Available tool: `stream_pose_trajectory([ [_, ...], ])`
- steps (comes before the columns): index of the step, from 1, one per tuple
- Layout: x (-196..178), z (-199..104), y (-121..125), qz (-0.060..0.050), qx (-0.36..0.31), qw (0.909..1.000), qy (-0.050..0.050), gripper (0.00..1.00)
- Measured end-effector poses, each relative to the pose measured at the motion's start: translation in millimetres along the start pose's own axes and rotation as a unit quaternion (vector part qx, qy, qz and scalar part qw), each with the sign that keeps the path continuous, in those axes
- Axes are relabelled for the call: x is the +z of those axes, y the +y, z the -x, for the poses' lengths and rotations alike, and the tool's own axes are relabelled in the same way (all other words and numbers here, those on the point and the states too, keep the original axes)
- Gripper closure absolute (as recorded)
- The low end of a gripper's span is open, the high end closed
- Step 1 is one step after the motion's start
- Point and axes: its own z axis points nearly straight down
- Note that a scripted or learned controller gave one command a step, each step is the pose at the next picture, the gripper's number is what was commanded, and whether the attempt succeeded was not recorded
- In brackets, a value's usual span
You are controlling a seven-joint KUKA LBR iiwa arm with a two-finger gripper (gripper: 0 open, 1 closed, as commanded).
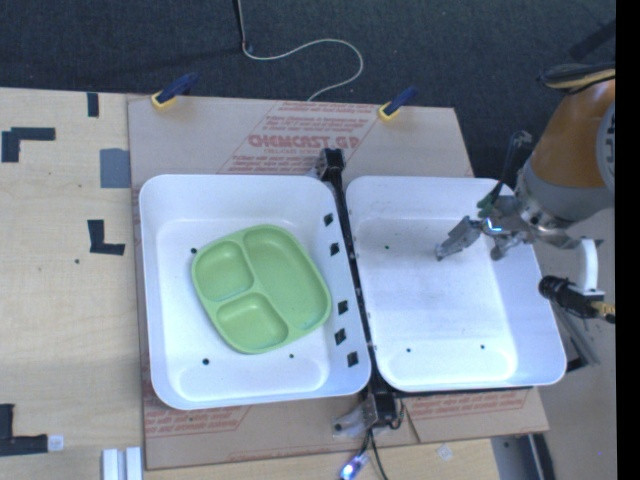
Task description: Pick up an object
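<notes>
A light green divided plate (262,288) with three compartments lies flat in the left white bin (165,268). My gripper (476,243) hangs over the right white bin (450,358), near its upper right part, far from the plate. Its two fingers are spread apart, with nothing between them. The orange-banded arm (575,158) enters from the right edge.
A black divider strip (345,268) runs between the two bins. The bins rest on a cardboard sheet (300,133) held by yellow and blue clamps at the back. A white cable (300,58) loops on the dark floor behind.
</notes>
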Motion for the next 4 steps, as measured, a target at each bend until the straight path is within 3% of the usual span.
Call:
stream_pose_trajectory([
  [1,106.6,53.5,-34.2,-0.001,0.002,1.0,0.0,0.0],
  [2,100.3,50.1,42.1,0.004,-0.002,1.0,-0.001,0.0],
  [3,-134.8,35.5,100.0,0.011,-0.002,0.9999,-0.003,0.0],
  [4,-192.6,-45.1,-1.1,0.001,-0.003,1.0,0.001,0.0],
])
